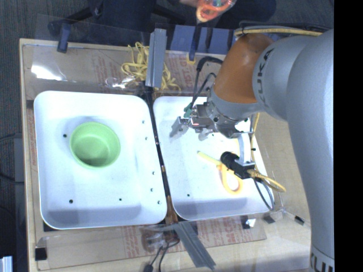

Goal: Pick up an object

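A light green bowl [95, 144] stands upright in the left white bin [51, 203], left of its middle. My gripper [180, 126] hangs low over the upper left part of the right white bin [193, 205], close to the wall between the two bins. It is well to the right of the bowl, with the divider between them. I see nothing held at the gripper. The arm's grey body and orange band cover the bin's upper right corner.
A tangle of yellow cord [142, 67] lies on the bench behind the bins, beside a grey upright bar [156, 58]. Dark blue blocks [195, 38] stand at the back. A metal bracket [190, 245] juts out in front of the bins.
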`<state>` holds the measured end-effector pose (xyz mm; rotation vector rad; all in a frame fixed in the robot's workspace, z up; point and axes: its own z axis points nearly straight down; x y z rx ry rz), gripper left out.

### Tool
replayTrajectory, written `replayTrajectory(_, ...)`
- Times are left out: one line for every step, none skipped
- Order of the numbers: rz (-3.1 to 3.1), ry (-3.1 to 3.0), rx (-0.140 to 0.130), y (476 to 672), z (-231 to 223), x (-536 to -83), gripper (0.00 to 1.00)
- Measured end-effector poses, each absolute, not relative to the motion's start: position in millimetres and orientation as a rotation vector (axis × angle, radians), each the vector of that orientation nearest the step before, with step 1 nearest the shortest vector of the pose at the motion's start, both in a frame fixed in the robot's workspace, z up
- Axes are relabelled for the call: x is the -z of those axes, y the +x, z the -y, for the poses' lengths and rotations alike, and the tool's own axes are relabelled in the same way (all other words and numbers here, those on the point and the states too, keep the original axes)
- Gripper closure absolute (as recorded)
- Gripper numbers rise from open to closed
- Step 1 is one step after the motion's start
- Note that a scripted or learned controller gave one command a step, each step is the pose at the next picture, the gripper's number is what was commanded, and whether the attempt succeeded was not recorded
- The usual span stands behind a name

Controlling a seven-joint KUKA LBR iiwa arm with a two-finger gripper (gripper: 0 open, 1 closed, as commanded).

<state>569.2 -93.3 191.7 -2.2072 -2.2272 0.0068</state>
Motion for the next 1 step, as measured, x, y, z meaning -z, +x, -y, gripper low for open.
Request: replayTrajectory(2.004, -2.409, -0.009, 553.5, 194.1, -153.9, 0.00)
